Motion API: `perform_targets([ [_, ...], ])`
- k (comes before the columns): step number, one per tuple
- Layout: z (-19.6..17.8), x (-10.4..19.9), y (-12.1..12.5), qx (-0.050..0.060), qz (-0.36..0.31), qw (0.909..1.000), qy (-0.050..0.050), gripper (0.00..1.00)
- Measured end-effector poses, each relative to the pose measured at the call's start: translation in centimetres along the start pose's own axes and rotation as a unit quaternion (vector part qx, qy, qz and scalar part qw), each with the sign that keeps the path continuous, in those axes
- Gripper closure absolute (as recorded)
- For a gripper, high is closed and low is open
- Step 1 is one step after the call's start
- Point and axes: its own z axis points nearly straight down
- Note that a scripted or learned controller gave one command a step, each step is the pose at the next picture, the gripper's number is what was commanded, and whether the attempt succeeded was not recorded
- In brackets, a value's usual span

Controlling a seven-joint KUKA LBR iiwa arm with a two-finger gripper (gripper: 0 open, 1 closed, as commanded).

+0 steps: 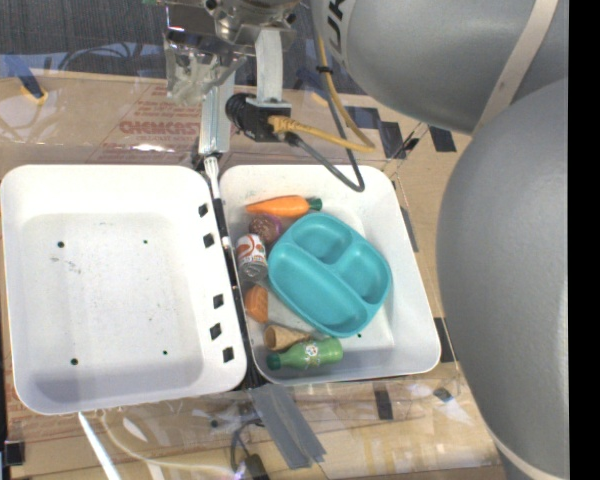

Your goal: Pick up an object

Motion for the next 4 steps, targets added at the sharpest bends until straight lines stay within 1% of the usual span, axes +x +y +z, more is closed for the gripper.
perform_targets([
  [1,-1.7,6.0,0.4,-0.004,-0.187,0.9823,0.0,1.0],
  [2,6.4,4.8,-3.6,0.001,-0.223,0.9748,-0.001,1.0],
  [3,-2.0,3.7,1.1,-0.006,-0.165,0.9863,0.0,1.0],
  [4,10.0,5.0,1.0,0.002,0.004,1.0,-0.002,1.0],
])
